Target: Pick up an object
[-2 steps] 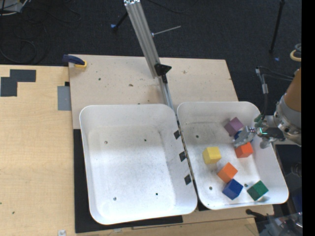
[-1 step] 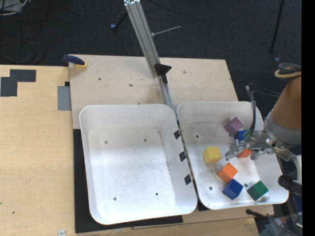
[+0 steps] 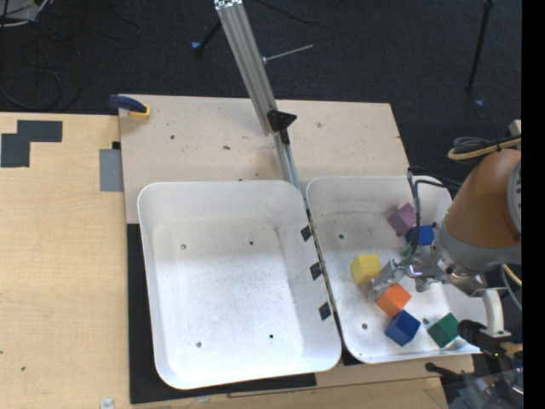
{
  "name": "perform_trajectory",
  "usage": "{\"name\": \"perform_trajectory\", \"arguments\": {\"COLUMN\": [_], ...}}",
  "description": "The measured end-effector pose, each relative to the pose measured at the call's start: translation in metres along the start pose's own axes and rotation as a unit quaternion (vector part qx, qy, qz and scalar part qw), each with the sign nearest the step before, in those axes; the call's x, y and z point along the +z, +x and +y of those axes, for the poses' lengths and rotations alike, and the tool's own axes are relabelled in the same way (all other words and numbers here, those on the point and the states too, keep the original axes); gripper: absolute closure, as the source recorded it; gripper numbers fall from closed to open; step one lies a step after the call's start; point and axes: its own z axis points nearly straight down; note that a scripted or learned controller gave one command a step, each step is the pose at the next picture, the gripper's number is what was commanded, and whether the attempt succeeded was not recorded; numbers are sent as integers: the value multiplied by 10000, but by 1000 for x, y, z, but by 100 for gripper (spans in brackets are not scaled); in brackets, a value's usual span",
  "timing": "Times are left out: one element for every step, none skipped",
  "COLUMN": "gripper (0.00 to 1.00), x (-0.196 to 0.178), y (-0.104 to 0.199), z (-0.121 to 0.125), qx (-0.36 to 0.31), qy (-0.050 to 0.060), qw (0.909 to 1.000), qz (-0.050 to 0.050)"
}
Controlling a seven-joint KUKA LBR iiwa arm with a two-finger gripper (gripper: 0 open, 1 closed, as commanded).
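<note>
Blue block (image 3: 403, 327) and green block (image 3: 444, 330) lie below the gripper (image 3: 393, 275), seemingly open over the orange block (image 3: 392, 299).

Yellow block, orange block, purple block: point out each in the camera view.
yellow block (image 3: 365, 267), camera view, centre of its top face
orange block (image 3: 393, 299), camera view, middle of its top face
purple block (image 3: 402, 219), camera view, middle of its visible face
</note>
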Motion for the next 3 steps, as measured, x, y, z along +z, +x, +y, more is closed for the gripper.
{"name": "perform_trajectory", "arguments": {"gripper": [0,100,100], "x": [34,23,-38], "y": [0,-1,0], "z": [1,0,-5], "qx": [7,29,-5], "qy": [-42,-35,-64], "qw": [10000,10000,10000], "qz": [-8,2,-19]}}
